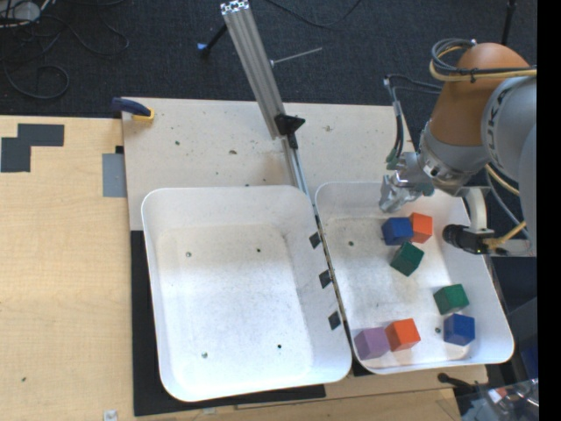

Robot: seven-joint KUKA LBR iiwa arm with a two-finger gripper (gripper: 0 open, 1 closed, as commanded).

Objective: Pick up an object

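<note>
The gripper (399,193) hangs over the upper part of the right bin (351,202), at the right of the frame. Whether it is wide or narrow, I cannot tell from this slanted view, and nothing is seen held in it.

The nearest thing to pick is the blue cube (397,230), which lies just below the gripper in the frame, so the coming move is probably a short drop toward the lower edge. This cube touches an orange cube (422,226) on its right side, and a dark green cube (407,259) sits just under them; these two neighbours could hinder a clean grasp.

Further down the same bin are a green cube (450,298), a second blue cube (458,328), a second orange cube (404,333) and a purple cube (372,342), all well apart from the gripper.

The left bin (158,209) is at the centre of the frame.
</note>
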